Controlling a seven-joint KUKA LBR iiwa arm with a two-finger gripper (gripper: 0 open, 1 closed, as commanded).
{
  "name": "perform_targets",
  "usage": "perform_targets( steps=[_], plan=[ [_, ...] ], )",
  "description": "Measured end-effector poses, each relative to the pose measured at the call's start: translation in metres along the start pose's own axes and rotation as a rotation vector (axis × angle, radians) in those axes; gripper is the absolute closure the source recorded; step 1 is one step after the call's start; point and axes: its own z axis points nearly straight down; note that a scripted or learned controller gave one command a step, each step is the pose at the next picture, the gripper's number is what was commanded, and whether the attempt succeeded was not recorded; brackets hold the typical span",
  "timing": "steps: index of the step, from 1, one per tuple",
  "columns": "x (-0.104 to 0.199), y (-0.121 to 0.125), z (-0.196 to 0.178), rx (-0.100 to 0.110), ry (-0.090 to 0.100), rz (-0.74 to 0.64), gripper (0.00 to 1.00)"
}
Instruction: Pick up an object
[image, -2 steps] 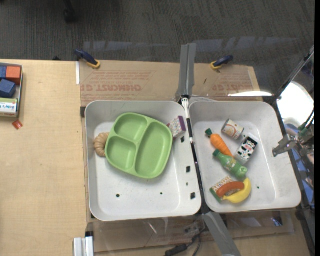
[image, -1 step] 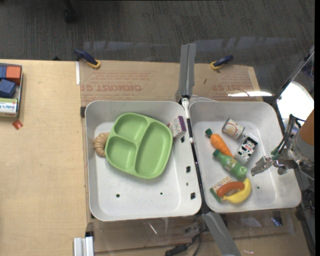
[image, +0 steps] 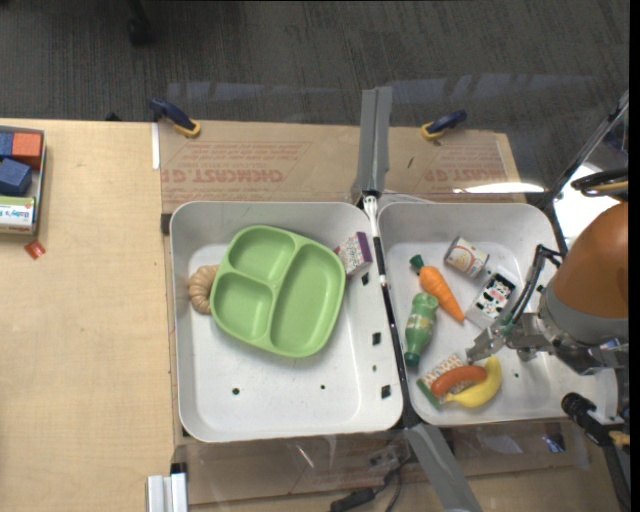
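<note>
My gripper (image: 492, 338) hangs over the right bin (image: 530, 222), in its right part, open with nothing between its fingers. It is just above and right of a yellow banana (image: 483, 390) and a red sausage (image: 456, 379), which lie together near the bin's front. A black-and-white box (image: 495, 295) lies just behind the gripper. Left of it are an orange carrot (image: 438, 286) and a green bottle (image: 419, 328). A small can (image: 465, 258) lies at the back.
The left bin (image: 200, 400) holds a green divided plate (image: 276, 290), a tan pastry (image: 203, 289) at the plate's left edge and a small purple packet (image: 353, 252) by the dividing wall. Coloured blocks (image: 18, 165) sit on the bench at far left.
</note>
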Motion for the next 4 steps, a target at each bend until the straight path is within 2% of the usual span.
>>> perform_targets(
  steps=[1,2,3,4],
  plan=[
    [-0.0009,0.0003,-0.0088,0.000,0.000,0.004,1.00],
    [-0.0009,0.0002,-0.0088,0.000,0.000,0.004,0.00],
    [-0.0013,0.0007,-0.0176,0.000,0.000,0.006,1.00],
    [-0.0013,0.0007,-0.0176,0.000,0.000,0.007,0.00]
  ],
)
